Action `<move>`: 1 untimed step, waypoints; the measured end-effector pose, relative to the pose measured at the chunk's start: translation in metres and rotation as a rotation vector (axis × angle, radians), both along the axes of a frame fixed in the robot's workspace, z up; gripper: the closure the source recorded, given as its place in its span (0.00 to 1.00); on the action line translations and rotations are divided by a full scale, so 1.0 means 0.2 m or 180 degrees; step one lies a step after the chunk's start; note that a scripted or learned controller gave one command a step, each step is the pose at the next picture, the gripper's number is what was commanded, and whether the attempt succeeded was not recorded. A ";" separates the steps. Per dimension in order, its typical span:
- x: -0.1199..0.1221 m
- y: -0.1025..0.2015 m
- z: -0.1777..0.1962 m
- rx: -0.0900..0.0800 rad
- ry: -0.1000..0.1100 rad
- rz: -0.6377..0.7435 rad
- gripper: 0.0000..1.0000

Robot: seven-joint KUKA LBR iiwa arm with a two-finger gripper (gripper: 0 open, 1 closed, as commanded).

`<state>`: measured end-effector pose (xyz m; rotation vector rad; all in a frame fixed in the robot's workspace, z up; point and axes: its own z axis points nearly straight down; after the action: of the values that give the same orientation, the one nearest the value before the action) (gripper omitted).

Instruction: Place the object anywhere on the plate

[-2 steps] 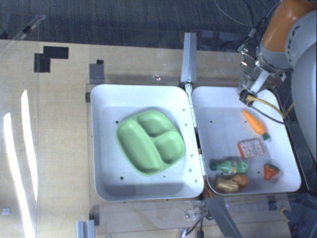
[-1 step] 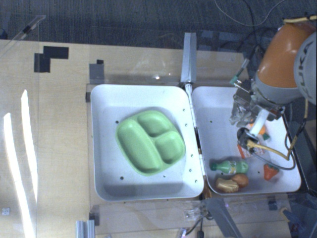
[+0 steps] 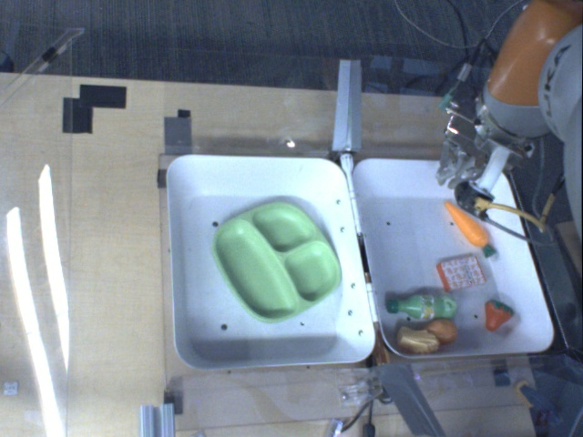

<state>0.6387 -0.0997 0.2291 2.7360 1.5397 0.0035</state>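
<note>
— Pincer (image 3: 458, 173) hung over the far right corner of the right bin (image 3: 410, 244), with the arm (image 3: 533, 80) reaching in from the right and its orange band (image 3: 528, 35) showing above the wrist.

— Open or closed, could you call it?

— Couldn't tell, not from that slanted angle. Nothing was visibly gripped.

— And the object?

— Closest candidate was the orange carrot (image 3: 468, 225). It lay on the floor of the right bin, just beside the pincer on its near side, set at a diagonal with its green stub pointing toward the near right.

— Company in there?

— Plenty! A red and white packet (image 3: 461, 272) lay flat just nearer than the carrot. A green and yellow bottle (image 3: 421, 307) lay on its side close to the near wall. A brown lump (image 3: 425, 337) was tucked right against that bottle at the near edge. A small red-orange piece (image 3: 497, 314) sat off to the right of them, apart from the packet.

— The plate?

— The green plate (image 3: 276, 260), three compartments, sat in the middle of the left bin (image 3: 196, 335), turned at an angle. It was well apart from the carrot, with the divider between the bins running between them.

— And underneath?

— Pale wooden surface (image 3: 100, 244), both bins side by side on it.
</note>
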 end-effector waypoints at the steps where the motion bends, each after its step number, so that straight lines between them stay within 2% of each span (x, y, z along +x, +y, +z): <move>1: -0.27 0.12 0.11 0.0002 -0.0004 0.0239 1.00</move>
<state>0.5847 -0.0754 0.2511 2.6763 1.6414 0.0057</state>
